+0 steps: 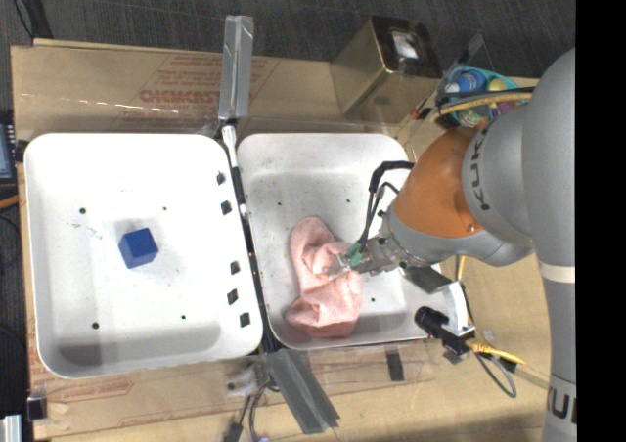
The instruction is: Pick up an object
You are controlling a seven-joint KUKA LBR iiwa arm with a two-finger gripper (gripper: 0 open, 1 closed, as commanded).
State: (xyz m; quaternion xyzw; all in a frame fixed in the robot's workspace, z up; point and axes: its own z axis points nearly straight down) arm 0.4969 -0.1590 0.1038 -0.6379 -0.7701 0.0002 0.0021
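Crumpled pink cloth (321, 279) lies in right bin (293, 152); blue cube (138, 246) in left bin (59, 152)

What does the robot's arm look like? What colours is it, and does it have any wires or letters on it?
The arm is big, round and smooth, mostly grey, with a shiny orange band near the wrist. Dark letters run down the grey part beside the orange. A thin black cable loops out from the wrist. The gripper at the end is small, metal-looking, with a bit of green on it.

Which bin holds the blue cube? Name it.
The left bin: the blue cube sits alone there, while the right bin holds the pink cloth by the hand.
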